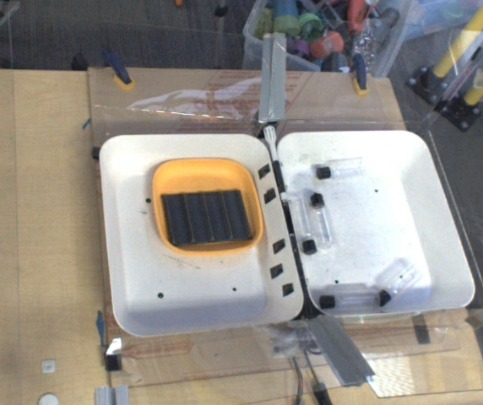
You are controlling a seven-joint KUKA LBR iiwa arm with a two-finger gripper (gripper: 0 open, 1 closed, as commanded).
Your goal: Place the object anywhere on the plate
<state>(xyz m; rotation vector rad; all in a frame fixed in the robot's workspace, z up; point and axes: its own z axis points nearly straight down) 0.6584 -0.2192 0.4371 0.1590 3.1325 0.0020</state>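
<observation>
While the tan wooden counter (30,226) sits under both bins, the left bin (132,294) has an orange plate (172,175) with the black ribbed block (206,218) lying flat on it. The right bin (410,192) has scattered clear black-capped tubes (317,226). Behind is a tub of colourful toys (326,15). Can't tell the gripper's state.

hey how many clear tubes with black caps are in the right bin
4 that I can make out: clear tubes near the top, one by the divider, two near the bottom. Transparent, so others may escape notice.
</observation>
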